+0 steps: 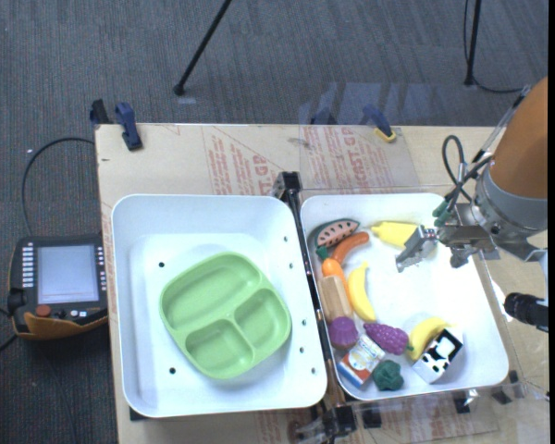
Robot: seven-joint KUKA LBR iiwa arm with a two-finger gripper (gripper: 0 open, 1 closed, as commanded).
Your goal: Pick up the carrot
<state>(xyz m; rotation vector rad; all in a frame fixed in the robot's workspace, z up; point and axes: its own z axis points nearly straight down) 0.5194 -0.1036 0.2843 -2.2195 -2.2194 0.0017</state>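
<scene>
The carrot (331, 267) is a short bright-orange piece lying at the left edge of the right bin (462, 317), between an orange-red sausage-shaped toy (346, 246) and a tan stick (335, 296). My gripper (436, 254) hangs over the right-centre of that bin, well to the right of the carrot and apart from it. Its two fingers stand open, and I see nothing between them. A yellow banana (359, 289) lies between gripper and carrot.
The right bin also holds a watermelon slice (336, 230), a yellow wedge (394, 233), purple grapes (386, 337), a second banana (425, 332), a black-and-white carton (438, 354) and a broccoli (386, 376). The left bin (139, 239) holds a green divided plate (224, 314).
</scene>
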